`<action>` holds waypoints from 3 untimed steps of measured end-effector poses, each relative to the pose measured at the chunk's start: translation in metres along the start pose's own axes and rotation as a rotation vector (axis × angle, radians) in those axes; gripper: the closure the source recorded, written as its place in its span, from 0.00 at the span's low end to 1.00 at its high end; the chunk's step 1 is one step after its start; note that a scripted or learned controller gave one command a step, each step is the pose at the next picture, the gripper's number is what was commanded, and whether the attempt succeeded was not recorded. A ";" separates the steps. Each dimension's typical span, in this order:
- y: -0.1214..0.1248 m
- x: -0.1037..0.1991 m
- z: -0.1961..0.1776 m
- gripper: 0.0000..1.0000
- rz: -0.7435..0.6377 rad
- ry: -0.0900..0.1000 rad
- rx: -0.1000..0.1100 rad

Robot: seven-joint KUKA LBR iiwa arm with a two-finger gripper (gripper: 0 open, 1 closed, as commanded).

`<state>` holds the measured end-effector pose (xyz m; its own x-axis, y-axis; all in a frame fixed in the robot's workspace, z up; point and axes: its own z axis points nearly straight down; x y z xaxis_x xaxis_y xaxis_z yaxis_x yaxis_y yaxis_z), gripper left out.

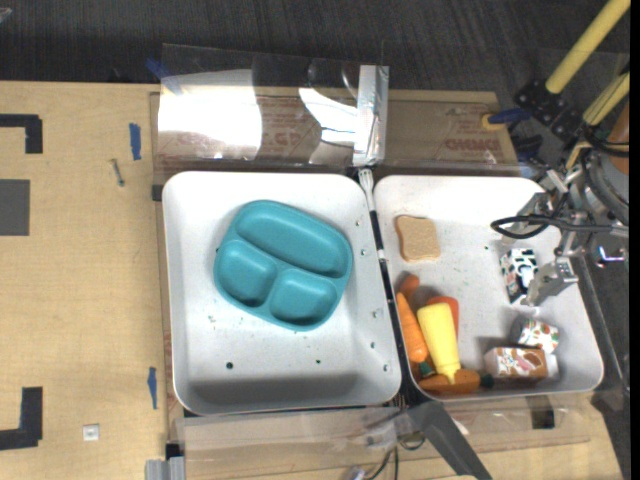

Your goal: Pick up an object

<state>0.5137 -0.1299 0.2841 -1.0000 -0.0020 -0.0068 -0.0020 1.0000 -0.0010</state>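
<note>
White right bin (470,203), gripper (550,283) at edge

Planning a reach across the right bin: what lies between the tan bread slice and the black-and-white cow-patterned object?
In the camera view, only bare white bin floor lies between the tan bread slice and the black-and-white cow-patterned object.

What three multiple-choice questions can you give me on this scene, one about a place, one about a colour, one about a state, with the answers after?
1. Where does the slice of bread lie?
A. right bin, far left corner
B. left bin, middle
C. on the cardboard

2. What colour is the divided tray?
A. red
B. teal
C. white

3. How does the yellow bottle rest?
A. upright
B. lying on its side
C. hanging from the gripper

Answers: 1 A, it sits near the right bin's far wall by the divider. 2 B, teal against the white left bin. 3 B, it lies lengthwise beside the carrot.
</note>
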 end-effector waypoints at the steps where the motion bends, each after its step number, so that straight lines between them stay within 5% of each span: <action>1: -0.031 0.015 0.152 0.00 -0.130 0.001 0.000; 2: 0.007 0.011 0.194 0.00 -0.234 -0.013 0.003; 3: -0.021 -0.075 0.117 0.00 -0.186 -0.006 0.002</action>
<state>0.5898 -0.1506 0.1673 -0.9823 -0.1870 -0.0127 -0.1870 0.9824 -0.0046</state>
